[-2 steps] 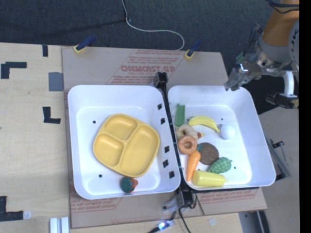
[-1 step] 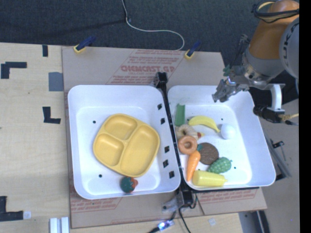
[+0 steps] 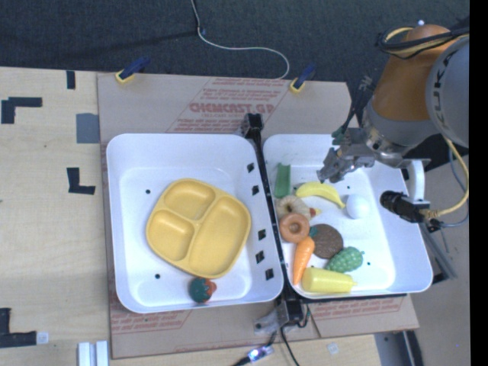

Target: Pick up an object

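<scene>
Two bins: the claw (image 3: 329, 172), grip state unclear, hangs over the right bin's (image 3: 404, 269) bare far end, above the banana (image 3: 320, 194).

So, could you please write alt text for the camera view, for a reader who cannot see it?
A grey and orange robot arm holds its claw above the right bin, near a banana, egg, donut and carrot. The left bin holds a yellow divided plate and a small strawberry.
</scene>
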Robot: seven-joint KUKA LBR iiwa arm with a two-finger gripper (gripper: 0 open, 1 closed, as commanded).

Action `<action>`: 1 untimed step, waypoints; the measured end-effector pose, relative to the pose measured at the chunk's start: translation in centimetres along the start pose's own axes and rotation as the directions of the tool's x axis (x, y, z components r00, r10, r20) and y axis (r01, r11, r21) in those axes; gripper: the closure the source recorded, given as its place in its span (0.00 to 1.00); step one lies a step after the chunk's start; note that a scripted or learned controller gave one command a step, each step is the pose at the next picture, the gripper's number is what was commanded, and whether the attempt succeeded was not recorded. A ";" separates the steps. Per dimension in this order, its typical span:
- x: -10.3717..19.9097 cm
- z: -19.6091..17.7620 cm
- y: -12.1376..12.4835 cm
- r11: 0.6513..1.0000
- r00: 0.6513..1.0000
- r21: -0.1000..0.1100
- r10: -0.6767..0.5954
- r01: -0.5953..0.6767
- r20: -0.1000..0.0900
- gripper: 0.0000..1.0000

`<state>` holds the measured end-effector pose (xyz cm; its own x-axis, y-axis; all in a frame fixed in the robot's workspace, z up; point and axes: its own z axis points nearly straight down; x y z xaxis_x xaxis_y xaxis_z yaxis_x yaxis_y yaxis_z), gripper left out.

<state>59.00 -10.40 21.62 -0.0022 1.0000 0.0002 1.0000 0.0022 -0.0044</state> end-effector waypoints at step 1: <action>3.8 0.8 -3.5 1.000 1.000 0.001 0.000 0.000 -0.001 1.00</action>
<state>55.47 -6.65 20.82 -0.0026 1.0000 0.0008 1.0000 0.0026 -0.0054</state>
